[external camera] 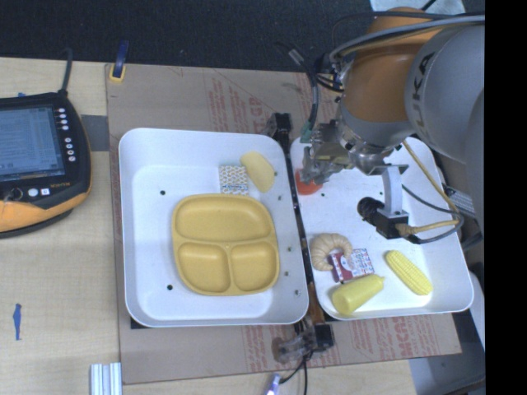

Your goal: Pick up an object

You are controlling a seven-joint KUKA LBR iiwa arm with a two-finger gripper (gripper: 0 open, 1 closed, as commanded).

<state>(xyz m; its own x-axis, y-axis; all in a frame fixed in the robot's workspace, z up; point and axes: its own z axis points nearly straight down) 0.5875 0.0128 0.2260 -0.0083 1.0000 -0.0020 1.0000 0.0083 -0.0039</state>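
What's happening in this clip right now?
The arm has its gripper low over the left edge of the right bin, right above a small orange-red object. Nothing is visibly held. A pastry, a red packet and two corn cobs lie at that bin's near end. The left bin holds a yellow divided plate.
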